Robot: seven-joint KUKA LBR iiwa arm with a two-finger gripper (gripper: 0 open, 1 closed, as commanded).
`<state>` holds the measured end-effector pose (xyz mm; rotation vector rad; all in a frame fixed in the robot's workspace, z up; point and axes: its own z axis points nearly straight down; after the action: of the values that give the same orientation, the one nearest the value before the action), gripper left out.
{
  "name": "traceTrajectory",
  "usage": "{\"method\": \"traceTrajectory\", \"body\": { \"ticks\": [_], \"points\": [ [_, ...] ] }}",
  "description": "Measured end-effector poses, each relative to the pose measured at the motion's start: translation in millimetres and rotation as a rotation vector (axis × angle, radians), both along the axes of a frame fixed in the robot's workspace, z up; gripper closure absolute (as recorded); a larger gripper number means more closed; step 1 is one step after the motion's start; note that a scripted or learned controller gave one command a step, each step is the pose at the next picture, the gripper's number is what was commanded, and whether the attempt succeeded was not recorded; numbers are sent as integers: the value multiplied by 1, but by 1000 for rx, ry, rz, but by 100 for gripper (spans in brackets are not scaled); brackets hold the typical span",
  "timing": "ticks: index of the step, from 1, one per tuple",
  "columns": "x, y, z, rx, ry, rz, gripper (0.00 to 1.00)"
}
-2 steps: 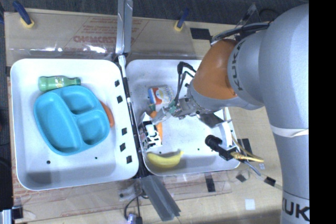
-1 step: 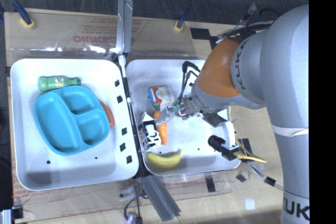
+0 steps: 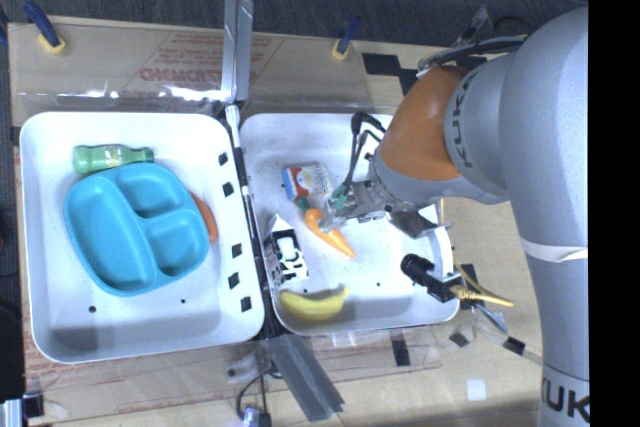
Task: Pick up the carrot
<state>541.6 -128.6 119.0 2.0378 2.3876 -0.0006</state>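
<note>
The orange carrot (image 3: 330, 235) lies on the floor of the right bin (image 3: 395, 300), its tip pointing toward the lower right. My gripper (image 3: 343, 204) hangs just above and right of the carrot's thick end, close to it or touching it. The grey arm with its orange band (image 3: 425, 130) reaches in from the right and hides the bin's right side.
A small printed packet (image 3: 305, 181) lies just up-left of the carrot. A banana (image 3: 313, 303) and a black-and-white item (image 3: 288, 260) lie near the front wall. The left bin (image 3: 40, 245) holds a blue divided plate (image 3: 135, 225), a green bottle (image 3: 110, 156) and an orange item (image 3: 208, 218).
</note>
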Motion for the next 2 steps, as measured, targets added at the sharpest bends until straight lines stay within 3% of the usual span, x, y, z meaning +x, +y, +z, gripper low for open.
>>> {"method": "traceTrajectory", "body": {
  "ticks": [1,2],
  "points": [
    [35,9,-17,-4,-23,-240,100],
    [30,12,-25,0,-4,-239,0]
  ]
}}
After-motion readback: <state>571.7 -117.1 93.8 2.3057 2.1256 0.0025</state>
